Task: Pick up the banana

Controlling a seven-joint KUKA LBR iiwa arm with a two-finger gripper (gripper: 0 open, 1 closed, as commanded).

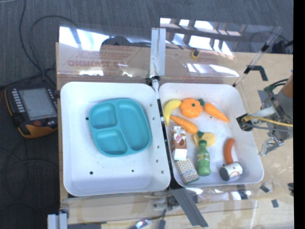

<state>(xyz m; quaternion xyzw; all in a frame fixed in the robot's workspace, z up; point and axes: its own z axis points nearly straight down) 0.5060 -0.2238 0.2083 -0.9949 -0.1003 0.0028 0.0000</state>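
Observation:
The banana (170, 110) is yellow and curved. It lies in the upper left corner of the right bin (238, 95), close to the divider between the bins. An orange fruit (191, 107) lies just to its right, and a carrot (185, 124) lies just below it. My gripper (269, 144) is at the far right, outside the right bin's right wall and well away from the banana. Nothing shows between its fingers. The arm's orange band (288, 85) shows at the right edge.
The right bin also holds a second carrot (217, 112), a brown packet (179, 142), a green bottle (203, 159), a sausage (229, 150), a small can (231, 171) and a carton (187, 171). A blue divided plate (119, 126) lies in the left bin (76, 175).

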